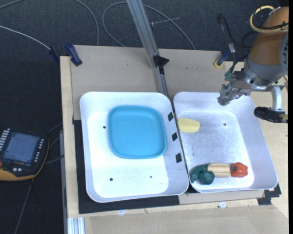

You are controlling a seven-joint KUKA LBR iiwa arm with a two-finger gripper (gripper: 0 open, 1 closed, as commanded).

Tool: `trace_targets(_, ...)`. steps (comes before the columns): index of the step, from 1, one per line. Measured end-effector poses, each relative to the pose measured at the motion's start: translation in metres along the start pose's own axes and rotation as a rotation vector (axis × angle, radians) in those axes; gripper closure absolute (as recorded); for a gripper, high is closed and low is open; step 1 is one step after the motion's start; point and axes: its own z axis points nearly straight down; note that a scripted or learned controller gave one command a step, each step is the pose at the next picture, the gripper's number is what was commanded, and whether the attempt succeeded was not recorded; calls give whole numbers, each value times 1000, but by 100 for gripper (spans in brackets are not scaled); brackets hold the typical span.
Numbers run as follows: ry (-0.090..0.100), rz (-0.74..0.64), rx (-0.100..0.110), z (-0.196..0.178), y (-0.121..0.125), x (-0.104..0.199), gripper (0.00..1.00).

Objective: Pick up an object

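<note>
Claw [227, 97] hangs over the far rim of the right bin [261, 151]; from where I stand I cannot tell its state, and nothing shows in its grip.

Nearest items: along the right bin's near edge lie three things in a row, touching: a dark green lump [202, 175], a tan roll-shaped piece [219, 169], a red tomato-like piece [238, 169]. A pale yellow piece [188, 125] rests further back against the bin's left wall, well apart from the row. Bin floor is speckled with dark grit.

Left bin [91, 137] carries a blue square plate [137, 131], lying flat.

No legible brand, label or writing on any object. Handheld pendant [20, 153] on the floor at left has a lit screen, text too small to read.

Tabletop [114, 68] is pale tan board, with a black mat under the bins' near edge. Blue clamps [73, 54] sit at the far corners; a metal rail [146, 32] slants up from between the bins. Floor is dark carpet with thin cables [91, 13] looping across it.
</note>
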Motion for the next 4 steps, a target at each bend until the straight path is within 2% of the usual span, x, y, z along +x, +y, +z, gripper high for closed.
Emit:
trace_targets(2, 0, 0, 1, -87, 3, 4, 100)
trace_targets(3, 2, -4, 6, -83, 1, 57, 100)
trace_targets(4, 2, -5, 7, -61, 8, 115, 100)
